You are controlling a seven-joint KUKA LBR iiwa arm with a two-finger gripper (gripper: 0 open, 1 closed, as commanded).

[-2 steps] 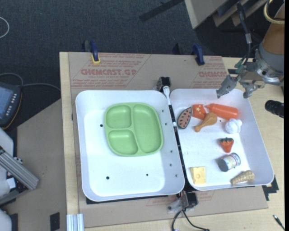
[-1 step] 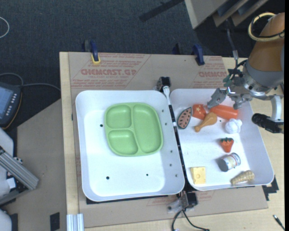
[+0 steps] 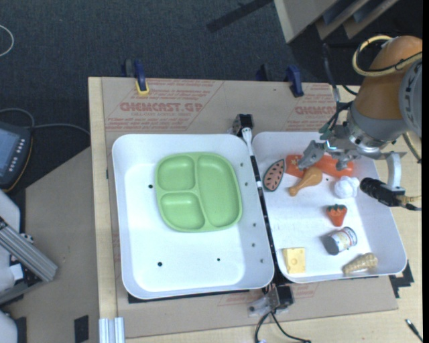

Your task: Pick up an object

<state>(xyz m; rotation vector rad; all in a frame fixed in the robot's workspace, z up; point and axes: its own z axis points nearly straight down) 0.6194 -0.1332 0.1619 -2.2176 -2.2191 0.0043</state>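
Fingers (image 3: 330,153) look spread over the drumstick (image 3: 305,181) near our right bin's (image 3: 395,241) far edge; nothing's lifted yet.

You had the desk (image 3: 201,100) topped with a tan board printed in red lettering, held at its far edge by 2 blue clamps (image 3: 140,75). Around it lay dark grey-blue carpet (image 3: 100,33), evenly lit with no hard shadows. To your left, a black device with a screen (image 3: 12,157) sat beside the desk, and a silver aluminium rail (image 3: 27,251) angled below it. A pale piece of furniture (image 3: 322,17) stood at the top right. Cables (image 3: 281,328) trailed off the near edge.
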